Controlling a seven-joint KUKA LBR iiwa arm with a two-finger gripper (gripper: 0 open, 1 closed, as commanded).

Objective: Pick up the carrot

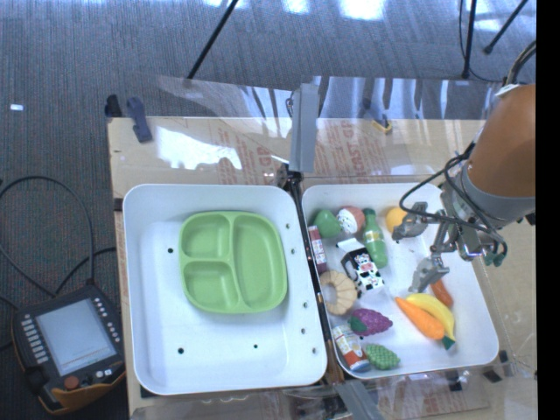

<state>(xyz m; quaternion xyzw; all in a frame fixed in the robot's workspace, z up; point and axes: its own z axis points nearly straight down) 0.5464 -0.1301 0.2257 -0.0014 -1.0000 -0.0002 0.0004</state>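
Claw (426, 278) hangs just above carrot (421, 318) (arm slanted).

Orange carrot (421, 318) lying flat, diagonal, right bin's lower right, touching banana (437, 309).

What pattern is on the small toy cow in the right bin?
Black patches on white, on the small toy cow; camera view.

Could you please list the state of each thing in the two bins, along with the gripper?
Gripper: open, hanging over the right bin, holding nothing.
Carrot: lying in the right bin beside the banana, not grasped.
Banana: lying flat against the carrot.
Green bottle: lying on its side.
Grapes: resting on the bin floor.
Green tray: flat in the left bin, right way up.
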